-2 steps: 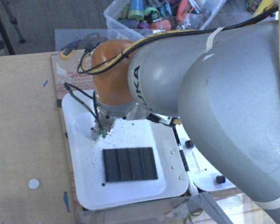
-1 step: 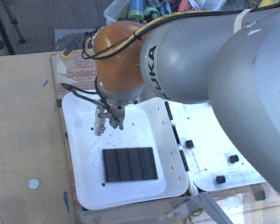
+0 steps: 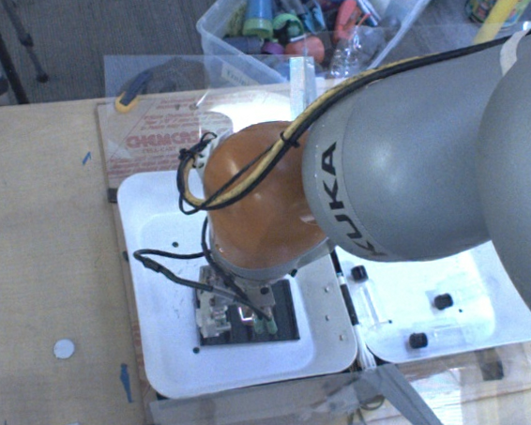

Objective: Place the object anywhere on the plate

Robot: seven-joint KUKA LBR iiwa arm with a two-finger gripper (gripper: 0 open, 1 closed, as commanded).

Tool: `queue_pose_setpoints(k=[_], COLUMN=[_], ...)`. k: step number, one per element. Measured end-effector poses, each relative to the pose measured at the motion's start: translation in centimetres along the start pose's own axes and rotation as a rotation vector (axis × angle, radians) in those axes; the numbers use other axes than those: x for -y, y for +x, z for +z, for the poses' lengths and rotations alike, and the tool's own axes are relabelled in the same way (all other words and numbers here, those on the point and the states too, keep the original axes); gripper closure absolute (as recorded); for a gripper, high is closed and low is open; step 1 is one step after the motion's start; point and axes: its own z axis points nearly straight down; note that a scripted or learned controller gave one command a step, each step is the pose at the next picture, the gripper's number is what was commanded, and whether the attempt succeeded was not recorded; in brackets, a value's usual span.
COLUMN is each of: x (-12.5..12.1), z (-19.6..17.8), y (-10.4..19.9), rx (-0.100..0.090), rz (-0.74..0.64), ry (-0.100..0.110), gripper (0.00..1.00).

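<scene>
The arm (image 3: 374, 167) hides its gripper's state over the left white bin (image 3: 158, 265) on a wooden bench (image 3: 33, 241), seemingly.

One fixed camera looks down on me from above, tilted so the far edge of the worktop (image 3: 32, 231) sits toward the top of the frame. My arm (image 3: 409, 144) enters from the right and, being close under the lens, looms large across the middle. Taking the left white bin (image 3: 156, 294) as landmark: the right white bin (image 3: 466, 327) lies just right of it, a clear tub of bright toys (image 3: 320, 12) stands beyond it on grey floor, and bare wooden worktop spreads to its left.
</scene>
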Motion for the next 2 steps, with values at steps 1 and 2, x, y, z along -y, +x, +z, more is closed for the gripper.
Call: queue_pose_setpoints(k=[1, 2], x=[2.4, 0.3], z=[-9.9, -1.1], y=[-0.8, -10.2], rx=[0.005, 0.005], rz=[-0.107, 0.189], ry=[-0.001, -0.002], gripper=[1.00, 1.00])
